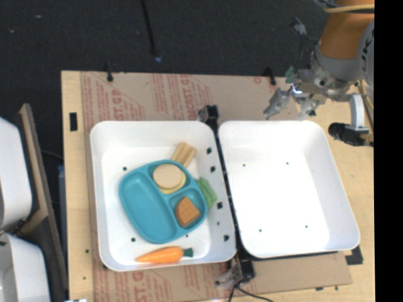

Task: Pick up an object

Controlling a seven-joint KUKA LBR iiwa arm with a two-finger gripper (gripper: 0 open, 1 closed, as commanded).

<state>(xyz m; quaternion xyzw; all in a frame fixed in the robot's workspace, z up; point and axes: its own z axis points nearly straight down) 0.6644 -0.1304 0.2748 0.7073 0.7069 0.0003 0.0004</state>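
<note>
The claw (291, 106) hangs spread and empty above the right bin's (327, 168) far edge. Nothing grabbed yet! The carrot (165, 255) lies along the left bin's (104, 168) near edge; best approach: come across, drop straight down, straddle it.

The tool (291, 103) hangs above the right bin's (327, 143) far edge; a blue tray (148, 209) and carrot (160, 255) lie in the left bin (104, 168).

The tray (148, 209) lies in the left bin (104, 168) (carrot (160, 255) before it), right bin (334, 187) alongside.
</note>
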